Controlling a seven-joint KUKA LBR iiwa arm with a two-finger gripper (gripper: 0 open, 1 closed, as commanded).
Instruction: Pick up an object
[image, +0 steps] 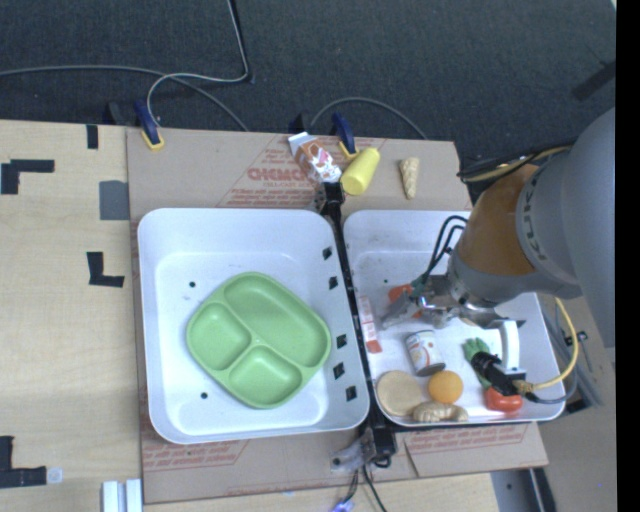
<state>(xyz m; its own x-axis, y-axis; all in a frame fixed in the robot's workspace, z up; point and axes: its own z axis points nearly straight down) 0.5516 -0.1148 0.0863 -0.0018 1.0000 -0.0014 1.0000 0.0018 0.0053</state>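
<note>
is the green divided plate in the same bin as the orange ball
No, the green divided plastic plate lies in the left white bin, while the small orange ball lies in the right white bin.

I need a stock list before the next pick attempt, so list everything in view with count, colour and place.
Bins: two, white, side by side on the bench.
Divided plate: one, green, left bin.
Can: one, white and red, right bin.
Orange ball: one, right bin, near front.
Flat round piece: one, tan, right bin's front.
Red item: one, right bin's front right corner.
Yellow bottle-shaped item: one, on cardboard behind the bins.
Cardboard sheet: one, brown, under the bins.
Arm: one, grey and orange, over right bin.
</note>
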